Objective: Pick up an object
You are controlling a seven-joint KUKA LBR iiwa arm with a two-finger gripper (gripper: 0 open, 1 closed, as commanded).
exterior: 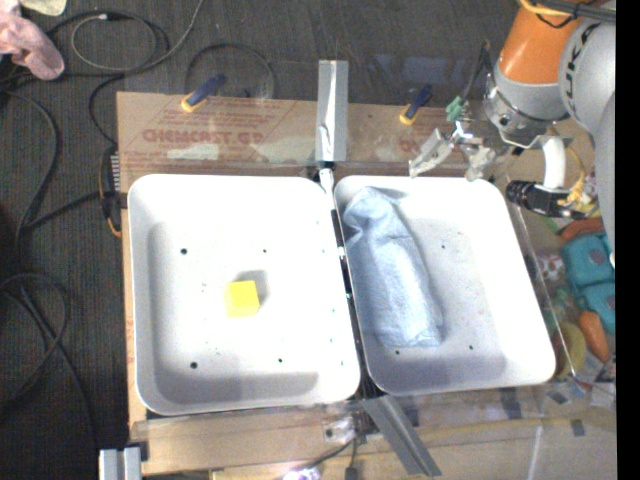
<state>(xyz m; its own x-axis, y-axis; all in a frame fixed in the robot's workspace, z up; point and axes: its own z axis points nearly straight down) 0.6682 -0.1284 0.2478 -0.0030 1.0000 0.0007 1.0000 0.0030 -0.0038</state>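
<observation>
A small yellow block (242,299) lies on the floor of the left bin (150,208), near its middle. A pale blue-grey bundle of cloth (396,271) lies lengthwise in the left half of the right bin (500,268). My gripper (452,156) hangs above the far rim of the right bin, up and to the right of the cloth's top end. Its two fingers are spread apart and nothing sits between them.
A metal post (332,108) rises behind the seam between the bins. Two blue-and-yellow clamps (202,92) hold the cardboard backing. Cables and rags lie on the dark floor at left. Colourful objects (588,278) crowd the bench's right edge beside the right bin.
</observation>
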